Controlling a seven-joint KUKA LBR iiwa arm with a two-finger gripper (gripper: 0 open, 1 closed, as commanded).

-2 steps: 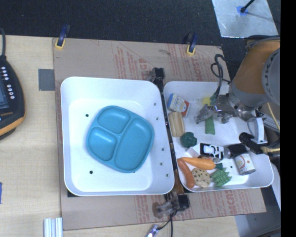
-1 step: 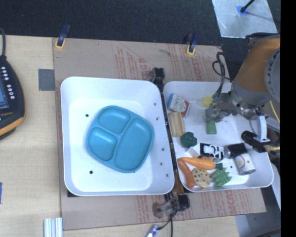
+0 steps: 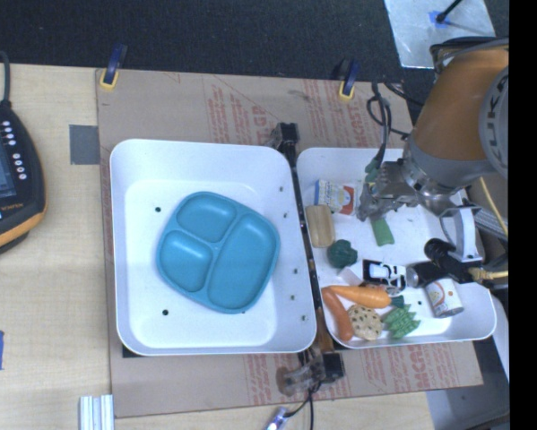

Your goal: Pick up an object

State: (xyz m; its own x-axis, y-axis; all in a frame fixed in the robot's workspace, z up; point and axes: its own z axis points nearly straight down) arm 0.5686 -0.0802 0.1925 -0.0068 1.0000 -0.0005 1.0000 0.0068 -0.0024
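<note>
Over the right bin (image 3: 483, 330), the grey arm (image 3: 461, 106) with its orange band was seen reaching in from the right and bending down. Its gripper (image 3: 378, 206) was pointed down near the bin's top part. It could not be told if anything was gripped. A small green stick (image 3: 381, 232) was seen just below the gripper, touching or nearly touching it. A little white packet (image 3: 337, 195) lay just to its left, and a tan block (image 3: 319, 226) lay further left and lower. A dark green lump (image 3: 342, 254) sat below those. An orange carrot (image 3: 358, 295), a cookie (image 3: 365, 322) and a small can (image 3: 444, 296) lay well below the gripper. Far to the left, a blue plate (image 3: 218, 251) with three parts rested in the left bin (image 3: 134, 164).
</note>
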